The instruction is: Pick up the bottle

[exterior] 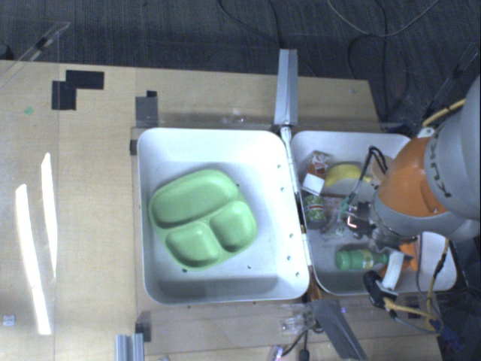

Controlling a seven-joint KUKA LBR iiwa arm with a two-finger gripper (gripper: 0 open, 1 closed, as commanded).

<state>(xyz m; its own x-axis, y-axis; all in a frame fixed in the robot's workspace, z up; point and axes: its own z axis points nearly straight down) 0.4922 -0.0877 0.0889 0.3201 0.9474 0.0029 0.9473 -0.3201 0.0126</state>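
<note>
In the camera view, a green plastic bottle (359,259) is lying on its side in the right white bin (331,280), low in the frame's lower right. The grey and orange arm (428,183) is reaching over that bin, and its gripper (353,218) is hanging just above the bottle. A green three-part tray (203,218) is sitting in the left white bin (161,145). A yellow round thing (343,174) is lying near the right bin's top.

Grey arm leans in from the right, wrist turned down.

The arm (458,156) enters at the right edge, its broad grey casing giving way to an orange band (409,183) above the wrist. Below the band the wrist narrows into dark hardware with loose cabling, and the claw (359,220) hangs low at its end, pointing downward and to the left; its tips are too cluttered to read.
</note>
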